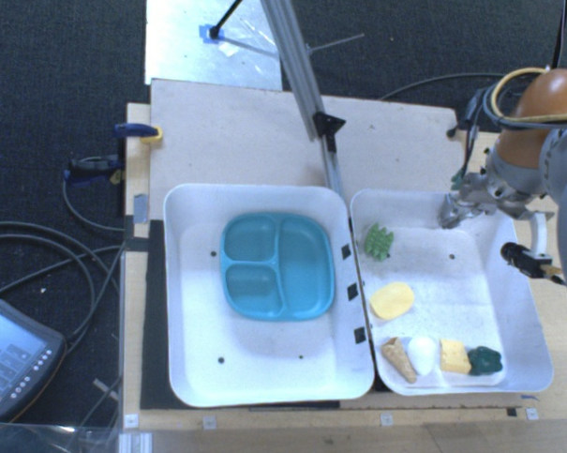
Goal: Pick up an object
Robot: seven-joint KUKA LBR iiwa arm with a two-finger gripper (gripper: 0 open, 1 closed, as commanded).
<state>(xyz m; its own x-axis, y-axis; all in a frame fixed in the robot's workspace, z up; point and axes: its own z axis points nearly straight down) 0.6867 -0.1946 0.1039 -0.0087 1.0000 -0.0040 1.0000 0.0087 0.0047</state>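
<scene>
Tool (451,215) over right bin (514,306), blue tray (277,266) in left bin (191,292)

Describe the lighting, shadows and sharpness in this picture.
Camera view: soft, even overhead light, no hard glare; the teal divided plastic plate casts a faint shadow on its white bin; the small food pieces, such as the yellow oval piece, look slightly soft; the gripper is blurry, fingers unreadable.

Two white bins sit on the worktop (269,136): the left bin (189,358) and the right bin (522,353). One blue divided tray (277,266) with three compartments. Six small pieces: one green leafy piece (379,241), one yellow oval (392,300), one tan cone (399,358), one white egg (421,353), one yellow block (454,356), one dark green lump (485,360).
</scene>
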